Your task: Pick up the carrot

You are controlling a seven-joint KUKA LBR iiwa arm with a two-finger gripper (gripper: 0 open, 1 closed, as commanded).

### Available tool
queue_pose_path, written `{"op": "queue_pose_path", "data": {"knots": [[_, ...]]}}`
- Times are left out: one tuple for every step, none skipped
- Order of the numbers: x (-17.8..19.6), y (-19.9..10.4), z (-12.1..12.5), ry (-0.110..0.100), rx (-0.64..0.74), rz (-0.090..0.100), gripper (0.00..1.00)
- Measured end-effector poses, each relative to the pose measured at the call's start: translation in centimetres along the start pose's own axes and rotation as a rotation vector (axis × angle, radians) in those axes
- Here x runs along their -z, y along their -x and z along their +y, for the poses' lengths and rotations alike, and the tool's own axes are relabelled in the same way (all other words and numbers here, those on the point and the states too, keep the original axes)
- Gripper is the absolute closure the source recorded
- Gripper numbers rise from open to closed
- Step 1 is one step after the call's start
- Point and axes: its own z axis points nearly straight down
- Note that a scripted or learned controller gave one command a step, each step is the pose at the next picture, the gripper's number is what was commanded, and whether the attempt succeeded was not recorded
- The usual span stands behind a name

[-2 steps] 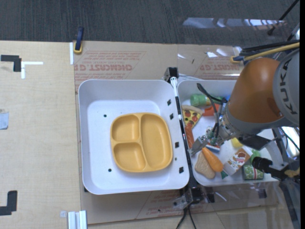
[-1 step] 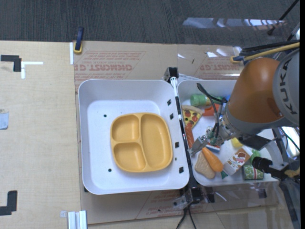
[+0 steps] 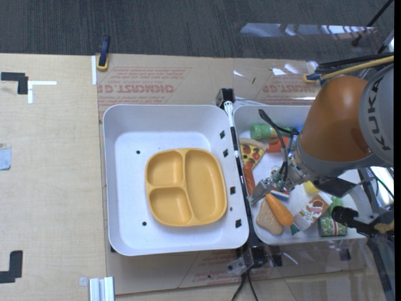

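Approach step: gripper hovers in the right bin, just above the carrot. Can't tell its state. Next: descend and grasp the carrot.

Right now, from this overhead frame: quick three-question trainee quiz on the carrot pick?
1. True or false: the carrot lies in the left bin.
2. Multiple choice: what sits in the left bin? A) pizza slice B) yellow divided plate C) green can
3. Fill in: the claw hovers just above the carrot's ____ end.

Key
1. False: it lies in the right bin, beside the bread slice.
2. B
3. Upper, the end toward the pizza slice; nothing shows between its fingers.
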Motion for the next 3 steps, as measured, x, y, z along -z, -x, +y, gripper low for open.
{"op": "queue_pose_path", "data": {"knots": [[0.0, 0.0, 0.0, 0.0, 0.0, 0.0, 0.0], [0.0, 0.0, 0.0, 0.0, 0.0, 0.0, 0.0], [0.0, 0.0, 0.0, 0.0, 0.0, 0.0, 0.0]]}}
